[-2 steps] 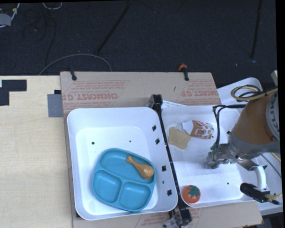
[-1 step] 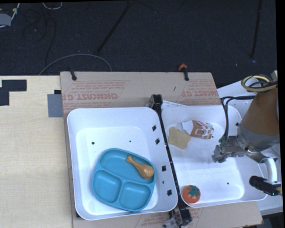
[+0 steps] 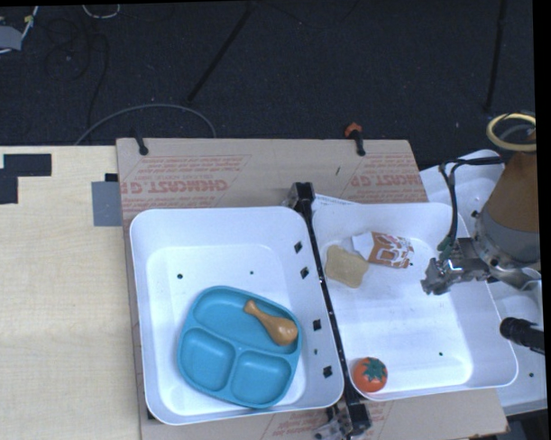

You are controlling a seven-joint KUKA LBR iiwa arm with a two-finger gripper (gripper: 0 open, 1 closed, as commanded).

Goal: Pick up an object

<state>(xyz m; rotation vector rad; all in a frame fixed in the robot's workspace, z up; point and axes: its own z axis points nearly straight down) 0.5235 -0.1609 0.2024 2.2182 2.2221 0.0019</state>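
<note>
A dark carpeted floor lies behind the bench (image 3: 52, 294), where two white bins sit side by side on a cardboard sheet. The gripper (image 3: 437, 279) hovers at the right bin's (image 3: 416, 381) right edge with nothing seen in it, its aperture too small to judge. The step looks like approach: it must next travel toward the sponge (image 3: 346, 267) or crumpled wrapper (image 3: 387, 249) near the back edge, or the tomato toy (image 3: 370, 374) at the front left corner.

Your right white plastic bin (image 3: 461, 361) leaves open floor across its middle and near side, with obstacles only at the far-left corner, a tan sponge-like block (image 3: 346, 266) and crumpled printed wrapper (image 3: 388, 248), and an orange tomato-like ball (image 3: 370, 374) at the near-left corner.
</note>
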